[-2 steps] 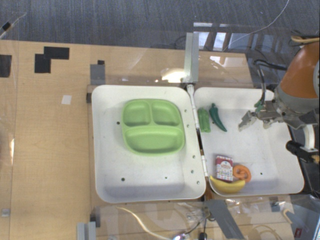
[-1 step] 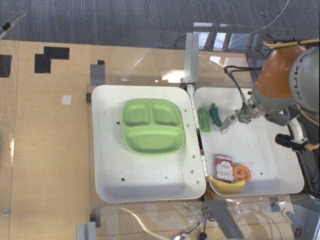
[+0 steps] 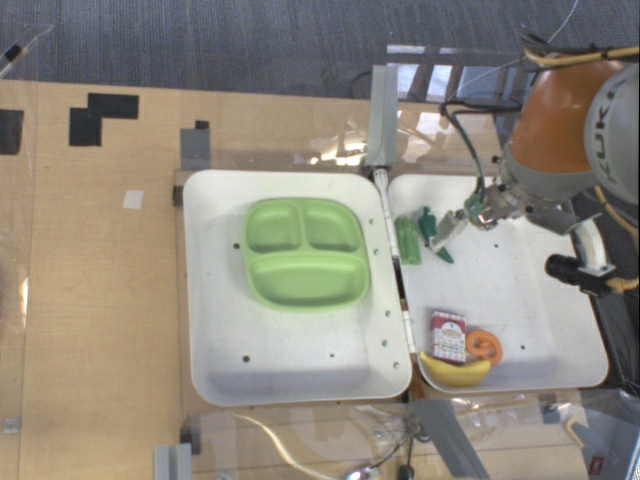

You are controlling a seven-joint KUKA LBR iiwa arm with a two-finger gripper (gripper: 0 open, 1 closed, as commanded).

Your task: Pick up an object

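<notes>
Teal tool [image 3: 427,224] lies in the right bin [image 3: 520,298], directly under and just left of the claw [image 3: 452,226]; its long axis runs on a slant, one end up and to the left of the claw, the other end down and a little below the claw tip, pointing toward the near side of the bin; the claw tip overlaps its middle, so part of it is hidden; whether the claw is apart, together or clamped on the tool cannot be told from this slant.

Green bar [image 3: 408,240] lies left of the claw, just beside the tool and close against the wall between the bins; its long axis runs nearly parallel to that wall, far end to near end; it crowds the tool on the left side, leaving little gap there.

Well below the claw, at the near edge of the bin, a red box [image 3: 448,336] sits with an orange ring [image 3: 484,345] just right of it and a banana [image 3: 455,371] touching or just under both; these are well apart from the tool.

Far left of the claw, across the wall, the left bin [image 3: 215,298] bears a green plate [image 3: 305,253] with three compartments.

The arm [image 3: 560,128] reaches in from the right, above and right of the claw, its orange band uppermost.
</notes>
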